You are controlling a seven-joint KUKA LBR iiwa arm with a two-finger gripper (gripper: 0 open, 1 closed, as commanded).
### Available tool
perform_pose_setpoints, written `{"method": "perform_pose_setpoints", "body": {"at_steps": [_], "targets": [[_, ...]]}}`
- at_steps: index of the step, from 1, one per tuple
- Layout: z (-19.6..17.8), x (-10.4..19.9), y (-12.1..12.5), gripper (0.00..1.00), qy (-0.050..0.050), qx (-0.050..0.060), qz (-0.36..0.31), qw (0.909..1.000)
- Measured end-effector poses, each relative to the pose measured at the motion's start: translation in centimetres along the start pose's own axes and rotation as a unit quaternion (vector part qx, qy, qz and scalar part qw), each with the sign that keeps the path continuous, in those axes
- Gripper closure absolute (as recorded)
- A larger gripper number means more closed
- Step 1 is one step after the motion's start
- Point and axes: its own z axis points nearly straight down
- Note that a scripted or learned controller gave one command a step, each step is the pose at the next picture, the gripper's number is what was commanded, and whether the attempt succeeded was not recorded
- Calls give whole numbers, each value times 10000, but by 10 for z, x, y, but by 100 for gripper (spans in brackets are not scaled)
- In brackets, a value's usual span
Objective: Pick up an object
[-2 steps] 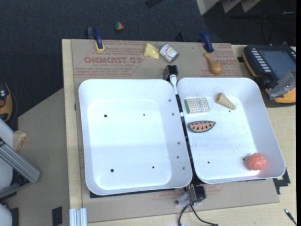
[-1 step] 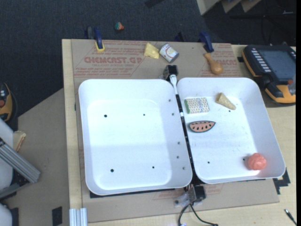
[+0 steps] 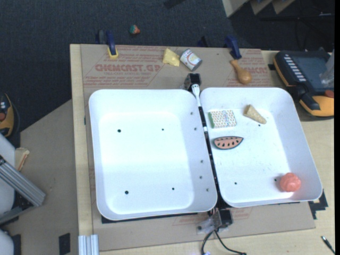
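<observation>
A watermelon slice (image 3: 228, 142) and a pink ball (image 3: 290, 183) are contained in the right bin (image 3: 260, 163). The claw's state cannot be told.

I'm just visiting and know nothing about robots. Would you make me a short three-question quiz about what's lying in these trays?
1. True or false: the watermelon slice lies in the right bin.
2. Which item sits nearest the right bin's front right corner? A) the patterned block B) the pink ball C) the tan wedge
3. Fill in: outside the bins, on the board behind them, the yellow piece lies beside a small white ____.

Key: 1 true; 2 B; 3 box.
</observation>
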Motion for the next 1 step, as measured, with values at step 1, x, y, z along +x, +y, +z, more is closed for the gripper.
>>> {"method": "perform_pose_setpoints", "body": {"at_steps": [1], "targets": [[5,-3,-1,0,0,52,34,10000]]}}
